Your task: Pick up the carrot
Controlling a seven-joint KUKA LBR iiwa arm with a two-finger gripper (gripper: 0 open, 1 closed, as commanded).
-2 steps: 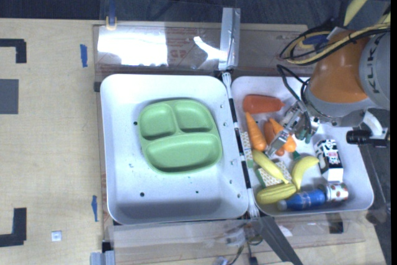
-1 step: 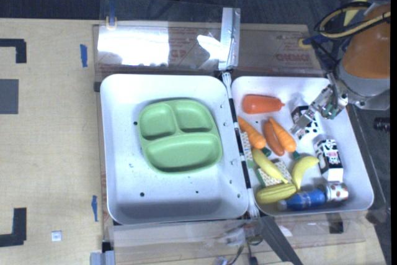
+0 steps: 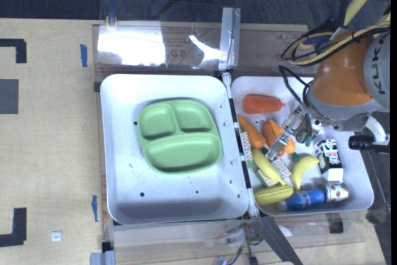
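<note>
Carrot [image 3: 262, 103] lies near the back of the right bin [image 3: 363, 195], an orange tapered piece on its side, apart from the pincer. Tabletop [image 3: 43, 152]: pale wood, bearing two shallow white bins side by side and black corner marks at its left. Left bin [image 3: 118, 195]: holds a green divided plate [image 3: 180, 134] with three compartments, set near the middle. Arm [image 3: 347, 80]: grey with an orange band, reaching in from the right over the right bin. Right bin, contents: other orange pieces [image 3: 251, 132] along the left wall in front of the carrot; a yellow banana [image 3: 268, 167] lying aslant in the middle; a second banana [image 3: 302, 169] just to its right; a yellow-green piece [image 3: 273, 195] at the front; a blue bottle [image 3: 308, 198] beside it along the front wall; a small black-and-white item [image 3: 329, 153] toward the right. Pincer [image 3: 284, 144]: lowered among the orange pieces at mid-bin, its tips at a small orange piece; whether the fingers are open or closed on anything cannot be told from this view.
</note>
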